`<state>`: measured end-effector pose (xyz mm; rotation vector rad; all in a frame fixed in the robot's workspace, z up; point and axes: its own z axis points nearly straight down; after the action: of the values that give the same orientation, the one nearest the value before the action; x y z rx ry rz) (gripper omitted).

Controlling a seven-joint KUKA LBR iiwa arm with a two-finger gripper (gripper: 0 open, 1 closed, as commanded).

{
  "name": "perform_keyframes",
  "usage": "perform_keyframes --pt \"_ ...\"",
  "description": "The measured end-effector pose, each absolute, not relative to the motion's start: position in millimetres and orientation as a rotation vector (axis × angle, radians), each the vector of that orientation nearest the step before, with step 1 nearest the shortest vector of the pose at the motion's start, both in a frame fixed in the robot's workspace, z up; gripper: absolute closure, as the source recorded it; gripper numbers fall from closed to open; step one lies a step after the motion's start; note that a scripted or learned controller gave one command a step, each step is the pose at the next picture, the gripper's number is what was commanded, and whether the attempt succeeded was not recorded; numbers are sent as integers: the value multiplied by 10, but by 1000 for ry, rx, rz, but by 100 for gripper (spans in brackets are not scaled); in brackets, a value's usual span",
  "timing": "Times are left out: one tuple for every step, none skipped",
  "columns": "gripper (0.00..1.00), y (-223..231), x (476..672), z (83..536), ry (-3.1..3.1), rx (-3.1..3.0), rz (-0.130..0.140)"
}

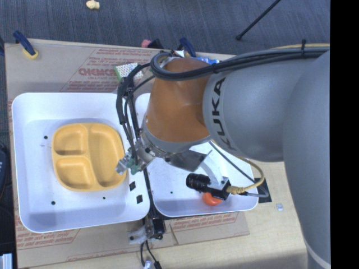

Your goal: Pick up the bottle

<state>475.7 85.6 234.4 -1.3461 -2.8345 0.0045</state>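
Observation:
My gripper hangs low over the seam between the two bins, at the right rim of a yellow divided plate that lies in the left bin. The grey arm with its orange band covers most of the right bin. Near that bin's front, a small orange-red object peeks out beside a black cylindrical part. I cannot tell whether it is the bottle. I see nothing held at the gripper.
The bins rest on a cardboard sheet. A green-and-white packet lies behind the bins. Blue clamps grip the bench's far edge. A yellow cable loops over the right bin's front.

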Motion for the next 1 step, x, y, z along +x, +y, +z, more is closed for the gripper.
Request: perform_keyframes --pt "100 660 4771 2738 -2993 -960 0"
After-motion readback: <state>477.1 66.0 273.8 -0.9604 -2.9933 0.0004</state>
